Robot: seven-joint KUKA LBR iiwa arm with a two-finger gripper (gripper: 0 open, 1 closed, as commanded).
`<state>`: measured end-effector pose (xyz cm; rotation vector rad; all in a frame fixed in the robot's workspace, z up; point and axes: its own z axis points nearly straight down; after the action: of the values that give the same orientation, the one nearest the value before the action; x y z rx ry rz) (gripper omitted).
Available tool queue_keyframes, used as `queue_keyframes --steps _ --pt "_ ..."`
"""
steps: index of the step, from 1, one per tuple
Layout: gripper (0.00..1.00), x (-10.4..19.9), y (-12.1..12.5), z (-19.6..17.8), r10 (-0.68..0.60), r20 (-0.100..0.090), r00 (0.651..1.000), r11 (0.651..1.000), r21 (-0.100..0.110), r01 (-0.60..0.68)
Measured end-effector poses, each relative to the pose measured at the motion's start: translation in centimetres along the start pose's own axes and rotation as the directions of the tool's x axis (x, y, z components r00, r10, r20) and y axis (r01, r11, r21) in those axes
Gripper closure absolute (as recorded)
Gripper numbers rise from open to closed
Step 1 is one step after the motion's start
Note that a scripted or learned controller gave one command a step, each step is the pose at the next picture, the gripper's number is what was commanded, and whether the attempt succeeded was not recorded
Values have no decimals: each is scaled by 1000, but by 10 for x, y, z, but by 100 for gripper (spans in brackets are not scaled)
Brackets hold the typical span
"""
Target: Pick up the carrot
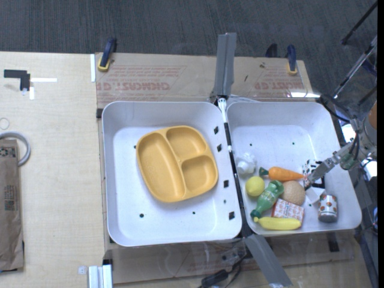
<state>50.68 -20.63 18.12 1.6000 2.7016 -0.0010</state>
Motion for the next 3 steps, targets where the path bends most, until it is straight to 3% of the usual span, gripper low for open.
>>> queue_keyframes --steps 1,2,3 --pt "0 7 92 21 -194 0 981 981 -1 194" --pt "0 63 96 90 -461 -2 887 887 -1 461" --pt "0 7 86 88 -517 2 856 856 -2 517"
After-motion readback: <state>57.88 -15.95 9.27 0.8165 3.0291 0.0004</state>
